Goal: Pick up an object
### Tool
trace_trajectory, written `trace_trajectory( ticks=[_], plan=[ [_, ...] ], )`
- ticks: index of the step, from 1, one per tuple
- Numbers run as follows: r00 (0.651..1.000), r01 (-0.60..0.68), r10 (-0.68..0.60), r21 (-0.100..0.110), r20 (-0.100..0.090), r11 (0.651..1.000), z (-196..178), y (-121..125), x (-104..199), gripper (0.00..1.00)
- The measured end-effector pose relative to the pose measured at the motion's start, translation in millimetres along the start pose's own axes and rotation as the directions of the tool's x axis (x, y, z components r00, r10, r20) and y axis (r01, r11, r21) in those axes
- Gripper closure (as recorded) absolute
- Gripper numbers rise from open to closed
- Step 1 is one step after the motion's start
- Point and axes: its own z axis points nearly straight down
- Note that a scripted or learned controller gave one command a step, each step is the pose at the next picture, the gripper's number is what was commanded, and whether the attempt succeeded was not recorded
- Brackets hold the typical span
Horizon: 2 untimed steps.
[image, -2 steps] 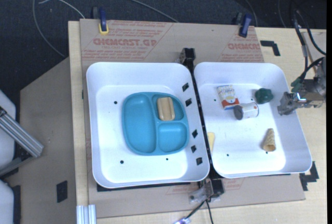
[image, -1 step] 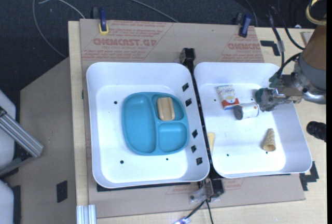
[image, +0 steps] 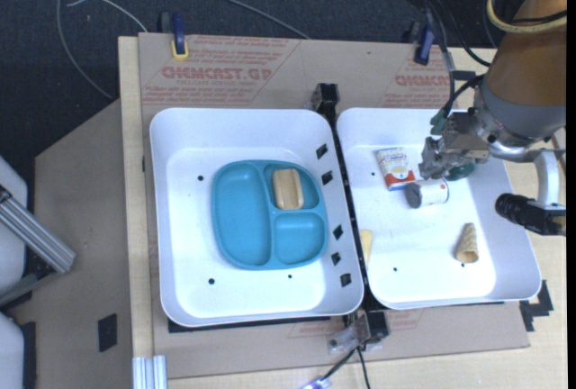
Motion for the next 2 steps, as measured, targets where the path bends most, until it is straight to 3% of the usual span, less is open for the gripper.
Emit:
trace_trajectory(
  ticks=[2],
  plan=[
    [1.0,-0.002,0.002,0.001,0.001,1.0,14.8,45.4,91.2,1.0]
  ],
)
